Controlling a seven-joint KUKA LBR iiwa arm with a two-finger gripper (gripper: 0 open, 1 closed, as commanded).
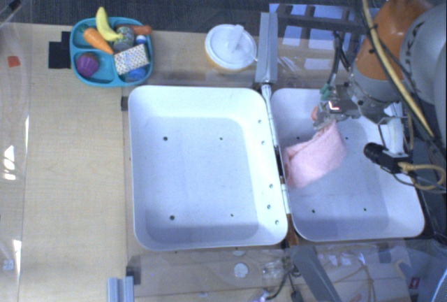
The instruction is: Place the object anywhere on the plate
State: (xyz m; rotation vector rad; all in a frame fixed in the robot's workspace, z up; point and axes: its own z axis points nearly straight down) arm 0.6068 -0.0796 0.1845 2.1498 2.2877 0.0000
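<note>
A pink cloth (316,156) lies in the right bin (363,220), near its left wall. The cloth's upper corner is drawn up to my gripper (327,114), which is shut on that corner below the orange-banded wrist. The rest of the cloth sags down and to the left onto the bin floor. A blue divided plate (72,54) sits on the bench at the far left, beyond the left bin (202,168). It carries a toy banana (105,25), a carrot (96,40) and other small toy foods.
A round white and yellow lidded container (230,47) stands on the bench behind the left bin. A metal frame (264,49) rises behind the gap between the bins. Cables and the arm's body (412,70) crowd the right side.
</note>
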